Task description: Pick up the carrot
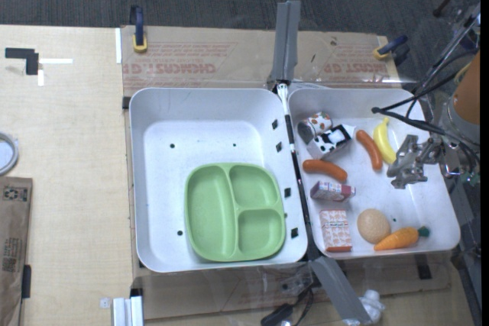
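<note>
Carrot (397, 240) near of gripper (406, 171) — lying left to right, green tip right; finger gap unclear — cannot tell.

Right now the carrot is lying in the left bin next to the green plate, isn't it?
Not quite. The carrot lies in the right bin, near its front corner beside a tan egg. The green plate sits alone in the left bin, as the camera view shows.

Bright, even overhead light, soft shadows inside the white bins (145, 164), slight overall softness.
</note>
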Robot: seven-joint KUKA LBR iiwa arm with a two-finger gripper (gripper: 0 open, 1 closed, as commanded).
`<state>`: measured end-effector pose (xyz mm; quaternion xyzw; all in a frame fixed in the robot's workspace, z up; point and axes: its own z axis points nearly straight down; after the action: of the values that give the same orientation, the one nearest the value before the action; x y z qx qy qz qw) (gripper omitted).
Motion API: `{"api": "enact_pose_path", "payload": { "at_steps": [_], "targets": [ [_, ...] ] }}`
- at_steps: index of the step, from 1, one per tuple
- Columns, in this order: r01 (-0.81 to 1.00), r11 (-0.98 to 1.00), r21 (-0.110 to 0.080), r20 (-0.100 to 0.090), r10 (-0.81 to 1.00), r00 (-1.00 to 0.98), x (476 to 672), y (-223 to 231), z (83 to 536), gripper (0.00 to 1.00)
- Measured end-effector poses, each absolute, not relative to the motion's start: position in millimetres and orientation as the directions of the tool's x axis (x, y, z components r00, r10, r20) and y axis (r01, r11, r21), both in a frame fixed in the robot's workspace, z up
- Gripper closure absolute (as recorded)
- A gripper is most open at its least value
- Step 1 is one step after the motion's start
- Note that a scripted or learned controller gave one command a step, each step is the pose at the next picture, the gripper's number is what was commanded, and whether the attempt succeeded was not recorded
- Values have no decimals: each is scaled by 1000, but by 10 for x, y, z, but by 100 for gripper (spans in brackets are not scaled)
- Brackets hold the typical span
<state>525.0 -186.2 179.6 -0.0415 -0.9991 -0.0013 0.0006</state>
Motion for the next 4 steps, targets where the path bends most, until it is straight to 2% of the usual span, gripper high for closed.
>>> {"api": "enact_pose_path", "payload": {
  "at_steps": [1, 2, 3, 4],
  "targets": [
    [-47, 999, 3, 2, -47, -999, 5158, -1588, 1922, 100],
    [-267, 964, 3, 1, -267, -964, 5578, -958, 1993, 100],
    [-626, 780, 6, 2, -626, -780, 5343, -405, 1877, 100],
    [-652, 758, 3, -3, -652, -758, 6132, -1485, 3014, 100]
  ]
}}
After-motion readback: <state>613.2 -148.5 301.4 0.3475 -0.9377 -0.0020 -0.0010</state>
